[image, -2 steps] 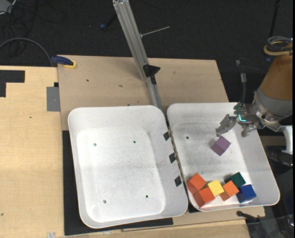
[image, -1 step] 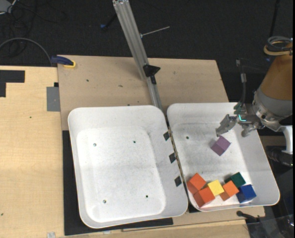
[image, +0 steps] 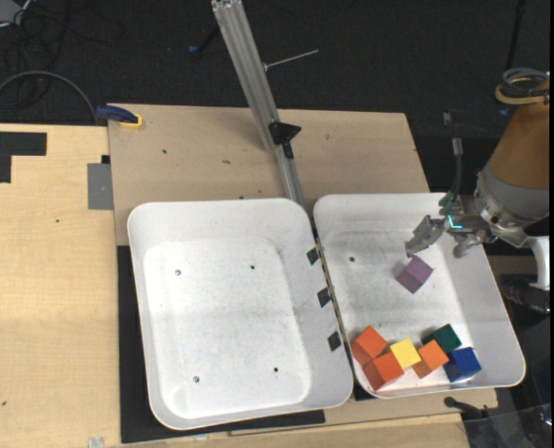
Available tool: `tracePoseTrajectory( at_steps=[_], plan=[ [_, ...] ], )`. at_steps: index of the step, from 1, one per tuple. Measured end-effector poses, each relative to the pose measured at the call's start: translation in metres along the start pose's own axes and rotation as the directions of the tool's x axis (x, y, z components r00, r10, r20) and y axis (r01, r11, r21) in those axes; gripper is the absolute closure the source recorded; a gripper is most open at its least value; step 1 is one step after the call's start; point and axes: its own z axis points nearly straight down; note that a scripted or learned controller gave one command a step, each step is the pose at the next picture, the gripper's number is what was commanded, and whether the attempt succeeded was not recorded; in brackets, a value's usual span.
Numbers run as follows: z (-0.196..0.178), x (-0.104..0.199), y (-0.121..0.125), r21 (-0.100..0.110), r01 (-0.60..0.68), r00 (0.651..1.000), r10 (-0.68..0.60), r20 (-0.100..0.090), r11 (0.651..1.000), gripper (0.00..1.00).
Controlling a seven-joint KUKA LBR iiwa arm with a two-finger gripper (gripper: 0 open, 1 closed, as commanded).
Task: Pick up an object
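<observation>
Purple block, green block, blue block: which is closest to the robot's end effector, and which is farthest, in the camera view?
From the end effector:
1. Purple block, just below it, mid right bin.
2. Green block, near the bin's front.
3. Blue block, front right corner.

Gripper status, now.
Gripper: cannot be told whether open or closed; it sits above the purple cube in the right bin, with nothing seen between it.
</observation>
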Motion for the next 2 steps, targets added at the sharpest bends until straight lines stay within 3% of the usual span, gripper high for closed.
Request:
tracePoseTrajectory(
  at_steps=[2],
  plan=[
    [0.0000, -0.0001, 0.0000, 0.000, 0.000, 1.000, 0.000, 0.000, 1.000, 0.00]
  ],
)
